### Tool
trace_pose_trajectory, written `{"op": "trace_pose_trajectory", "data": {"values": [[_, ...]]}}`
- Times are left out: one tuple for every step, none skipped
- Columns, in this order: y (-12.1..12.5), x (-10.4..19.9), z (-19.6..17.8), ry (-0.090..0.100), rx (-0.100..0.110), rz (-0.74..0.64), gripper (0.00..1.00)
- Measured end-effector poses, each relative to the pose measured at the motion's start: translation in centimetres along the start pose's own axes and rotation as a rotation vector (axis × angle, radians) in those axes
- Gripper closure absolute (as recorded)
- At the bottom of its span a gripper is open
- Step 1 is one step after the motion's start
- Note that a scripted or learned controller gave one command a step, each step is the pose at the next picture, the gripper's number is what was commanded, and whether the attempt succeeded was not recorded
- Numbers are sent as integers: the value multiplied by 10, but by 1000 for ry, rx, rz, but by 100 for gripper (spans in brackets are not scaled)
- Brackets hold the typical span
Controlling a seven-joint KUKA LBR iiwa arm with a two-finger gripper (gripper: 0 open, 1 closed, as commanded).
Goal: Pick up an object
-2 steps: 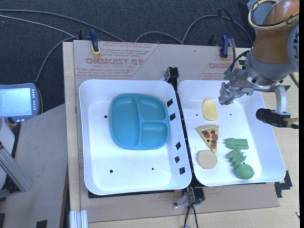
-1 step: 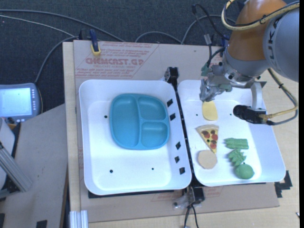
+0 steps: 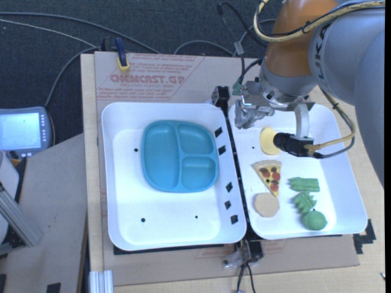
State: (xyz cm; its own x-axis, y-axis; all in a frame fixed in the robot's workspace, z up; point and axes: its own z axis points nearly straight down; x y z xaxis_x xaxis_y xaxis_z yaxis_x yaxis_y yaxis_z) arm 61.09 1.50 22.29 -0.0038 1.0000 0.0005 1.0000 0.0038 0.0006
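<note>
Hand hangs at the right bin's far left corner, grip state unclear. Nearest toy, a yellow disc, lies just beside it; descending here risks striking the bin wall, missing the disc.

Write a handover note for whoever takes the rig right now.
End effector: over the right bin's top-left corner, nothing seen in it; finger state unclear.
Right bin: yellow piece, pizza slice, tan disc, three green toys.
Left bin: blue tray.
Done: nothing picked.
Left: grasp and lift one item; the yellow piece looks nearest.
</note>
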Motion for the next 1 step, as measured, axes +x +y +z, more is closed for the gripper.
{"op": "trace_pose_trajectory", "data": {"values": [[-6,57,-8,1,-1,0,100]]}}
